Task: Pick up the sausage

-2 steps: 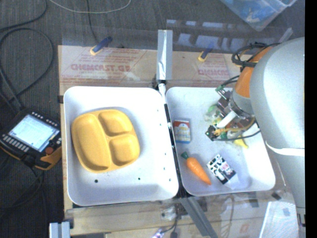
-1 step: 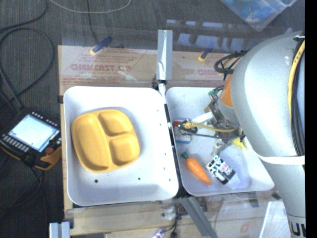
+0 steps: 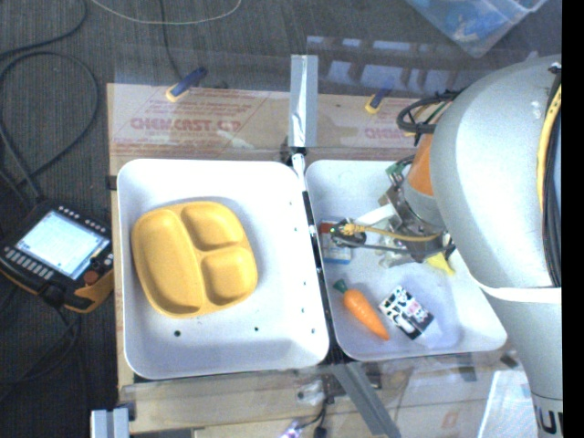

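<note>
Bins side by side on bench. Landmark for all places: carrot (image 3: 365,314), orange with green stub, lying in right bin (image 3: 356,185) near its front-left corner, tip toward the front-right.

Left bin (image 3: 274,327), across the divider and left of the carrot: one yellow divided plate (image 3: 193,256), three compartments, nothing in them. Plate sits well apart from the carrot.

Right bin contents:
- carrot, as above.
- black-and-white patterned packet (image 3: 406,310), just right of the carrot, close but not clearly touching.
- small blue-and-white item (image 3: 336,253), behind the carrot, against the bin's left wall. Blurred, kind not clear.
- yellow piece (image 3: 444,263), behind and right of the carrot, at the edge of the arm (image 3: 493,181).

Gripper (image 3: 399,245) low over the right bin, behind and slightly right of the carrot, between the blue-and-white item and the yellow piece. Grey arm bulk covers the bin's right side. Whether the gripper is open or closed cannot be told from this angle, nor whether anything is gripped.

Sausage: cannot tell which item it is. A dark reddish patch behind the carrot, left of the gripper, is too small and blurred to name. Position relative to the gripper, long axis and heading therefore cannot be told.
</note>
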Motion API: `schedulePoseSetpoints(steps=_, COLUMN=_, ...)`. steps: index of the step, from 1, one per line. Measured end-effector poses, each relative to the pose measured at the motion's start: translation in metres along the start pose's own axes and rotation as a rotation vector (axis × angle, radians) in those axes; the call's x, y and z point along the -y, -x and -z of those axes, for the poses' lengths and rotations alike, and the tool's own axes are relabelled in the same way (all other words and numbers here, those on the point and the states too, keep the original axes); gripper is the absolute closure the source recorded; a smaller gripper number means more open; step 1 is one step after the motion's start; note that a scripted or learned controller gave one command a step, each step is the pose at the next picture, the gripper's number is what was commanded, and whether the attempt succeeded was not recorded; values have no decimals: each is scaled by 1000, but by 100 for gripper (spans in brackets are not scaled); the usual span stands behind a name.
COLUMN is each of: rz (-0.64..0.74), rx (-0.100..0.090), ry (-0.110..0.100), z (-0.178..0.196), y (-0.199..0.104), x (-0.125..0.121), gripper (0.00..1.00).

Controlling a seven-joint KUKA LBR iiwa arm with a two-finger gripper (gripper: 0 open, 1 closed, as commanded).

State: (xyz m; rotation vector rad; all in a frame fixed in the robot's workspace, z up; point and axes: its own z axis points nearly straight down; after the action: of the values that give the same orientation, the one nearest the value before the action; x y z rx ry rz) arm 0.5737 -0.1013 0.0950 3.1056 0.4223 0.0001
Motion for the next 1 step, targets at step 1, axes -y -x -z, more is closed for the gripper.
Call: schedulePoseSetpoints(steps=1, rz=-64, rx=8, ry=-5, z=86, y=-50, x=34, gripper=100)
